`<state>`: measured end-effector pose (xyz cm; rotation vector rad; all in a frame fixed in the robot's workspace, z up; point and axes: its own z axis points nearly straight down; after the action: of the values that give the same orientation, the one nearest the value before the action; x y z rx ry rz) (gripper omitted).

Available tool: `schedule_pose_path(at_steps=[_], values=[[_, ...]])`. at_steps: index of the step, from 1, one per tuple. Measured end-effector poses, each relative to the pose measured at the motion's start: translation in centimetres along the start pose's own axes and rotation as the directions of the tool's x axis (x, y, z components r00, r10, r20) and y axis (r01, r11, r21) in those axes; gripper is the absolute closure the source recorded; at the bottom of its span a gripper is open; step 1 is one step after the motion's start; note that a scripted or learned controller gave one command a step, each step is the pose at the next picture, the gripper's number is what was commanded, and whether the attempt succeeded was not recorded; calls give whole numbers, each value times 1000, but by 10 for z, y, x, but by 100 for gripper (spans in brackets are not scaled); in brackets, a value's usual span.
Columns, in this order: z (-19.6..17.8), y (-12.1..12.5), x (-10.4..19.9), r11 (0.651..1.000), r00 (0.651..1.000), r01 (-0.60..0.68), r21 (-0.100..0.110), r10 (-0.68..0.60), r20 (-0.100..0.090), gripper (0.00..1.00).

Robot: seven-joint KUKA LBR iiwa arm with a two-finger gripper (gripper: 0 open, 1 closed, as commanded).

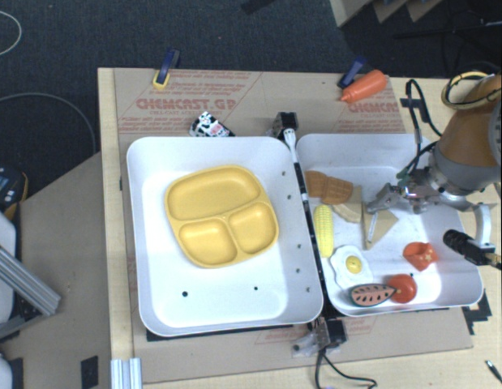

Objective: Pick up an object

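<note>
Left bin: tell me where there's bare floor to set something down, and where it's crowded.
In the left bin, bare floor runs along the front edge below the yellow divided plate, plus narrower strips to its left and behind it. The right bin is crowded: corn cob, fried egg, tomato and gripper.

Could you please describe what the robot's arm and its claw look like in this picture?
The arm is grey, rounded metal with an orange-tan band above the wrist. A yellowish cable loops near its top, and dark cables trail beside it. The claw has thin, grey metallic fingers extending from a compact silver wrist unit.
</note>
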<state>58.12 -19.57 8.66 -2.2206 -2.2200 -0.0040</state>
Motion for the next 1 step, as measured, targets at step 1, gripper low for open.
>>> schedule_pose_path(at_steps=[1], values=[[-15, 3, 0, 1000, 1000, 1, -10, -1, 2, 100]])
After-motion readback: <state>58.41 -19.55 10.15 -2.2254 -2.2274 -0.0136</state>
